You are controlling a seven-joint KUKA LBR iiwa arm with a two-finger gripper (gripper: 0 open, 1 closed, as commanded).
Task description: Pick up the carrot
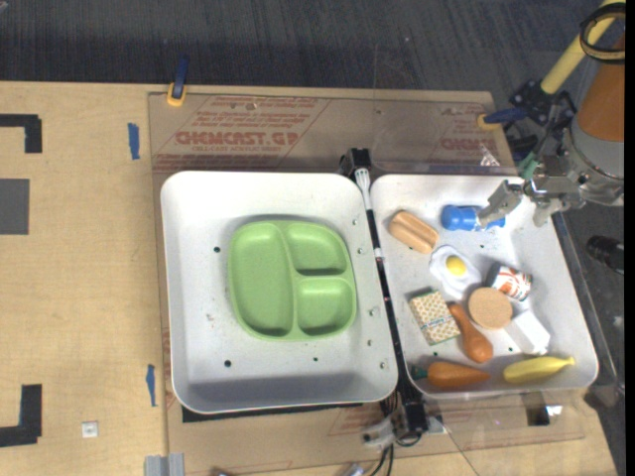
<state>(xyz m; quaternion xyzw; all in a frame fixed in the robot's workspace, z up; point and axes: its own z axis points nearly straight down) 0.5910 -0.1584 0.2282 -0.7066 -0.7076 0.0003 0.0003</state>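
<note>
Spread and holding nothing, the grey two-finger gripper (508, 203) hovers at two o'clock in the right white bin (580, 317), while the orange tapered carrot (457, 373) lies at six o'clock.

A pale wooden bench top (79, 266) fills the left and lower parts of the view, with black tape marks (25, 132) near its left edge and blue tape bits (133, 140) further in. A printed cardboard sheet (238, 132) lies along the far side. Beyond the bench's far edge, dark floor (298, 18).
</note>
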